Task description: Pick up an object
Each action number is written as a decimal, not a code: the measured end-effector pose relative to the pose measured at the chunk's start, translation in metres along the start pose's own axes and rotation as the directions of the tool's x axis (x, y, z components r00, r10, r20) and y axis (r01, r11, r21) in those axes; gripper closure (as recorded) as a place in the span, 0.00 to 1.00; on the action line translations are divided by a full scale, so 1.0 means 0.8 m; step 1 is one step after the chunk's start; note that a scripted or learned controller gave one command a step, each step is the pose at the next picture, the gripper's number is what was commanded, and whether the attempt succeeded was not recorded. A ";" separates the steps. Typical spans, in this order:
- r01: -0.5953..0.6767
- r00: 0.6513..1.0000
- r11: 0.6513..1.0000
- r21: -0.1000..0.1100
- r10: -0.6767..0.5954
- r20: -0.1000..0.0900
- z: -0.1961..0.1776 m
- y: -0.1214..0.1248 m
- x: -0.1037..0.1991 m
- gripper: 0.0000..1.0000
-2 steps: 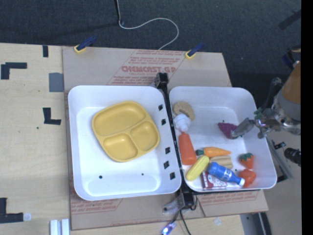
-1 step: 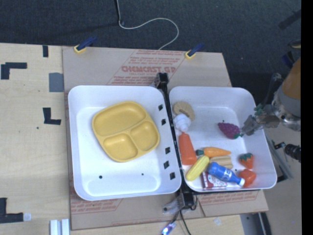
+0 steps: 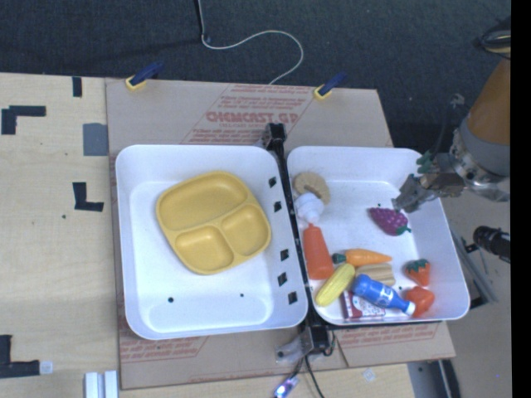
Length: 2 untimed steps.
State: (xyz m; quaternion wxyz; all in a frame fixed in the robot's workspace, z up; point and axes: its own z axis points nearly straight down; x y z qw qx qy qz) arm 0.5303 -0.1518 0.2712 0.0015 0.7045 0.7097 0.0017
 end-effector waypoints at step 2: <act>0.001 1.000 1.000 0.001 -0.001 -0.001 -0.157 -0.056 0.119 1.00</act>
